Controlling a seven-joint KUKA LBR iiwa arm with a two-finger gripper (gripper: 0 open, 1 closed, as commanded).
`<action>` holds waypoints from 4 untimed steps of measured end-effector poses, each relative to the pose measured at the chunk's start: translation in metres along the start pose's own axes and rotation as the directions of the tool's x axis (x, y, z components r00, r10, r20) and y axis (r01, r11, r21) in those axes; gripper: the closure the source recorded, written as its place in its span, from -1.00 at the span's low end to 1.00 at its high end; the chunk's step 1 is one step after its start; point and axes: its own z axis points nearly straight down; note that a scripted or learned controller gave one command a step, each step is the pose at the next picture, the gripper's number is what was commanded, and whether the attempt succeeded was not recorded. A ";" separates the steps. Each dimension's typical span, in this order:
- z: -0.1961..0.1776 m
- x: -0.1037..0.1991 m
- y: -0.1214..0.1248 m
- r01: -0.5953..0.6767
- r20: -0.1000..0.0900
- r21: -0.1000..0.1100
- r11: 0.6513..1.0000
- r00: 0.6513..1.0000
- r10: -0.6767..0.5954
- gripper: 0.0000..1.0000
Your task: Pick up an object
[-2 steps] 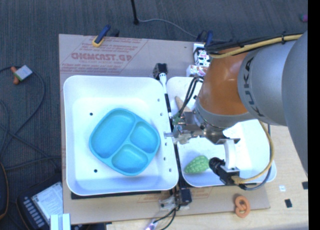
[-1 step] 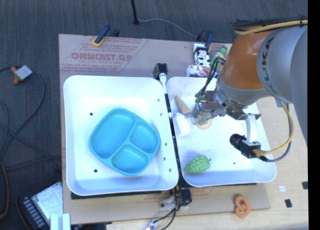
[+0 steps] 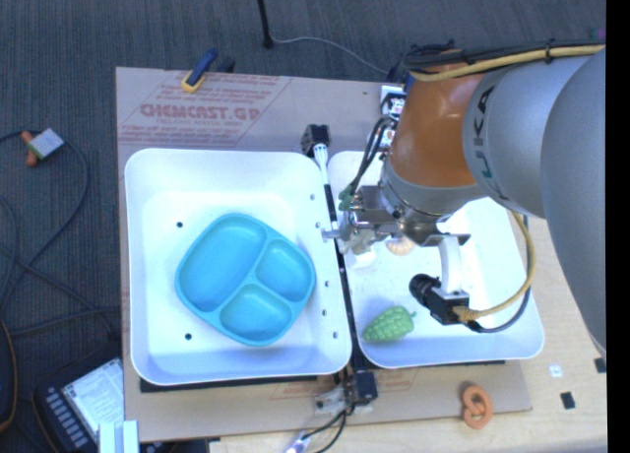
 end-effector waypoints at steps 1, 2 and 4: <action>0.004 -0.130 -0.006 -0.005 0.004 -0.001 1.000 1.000 0.005 1.00; 0.000 -0.083 -0.025 -0.001 0.001 -0.002 1.000 1.000 0.001 1.00; -0.004 -0.049 -0.037 -0.001 0.001 0.001 1.000 1.000 0.001 1.00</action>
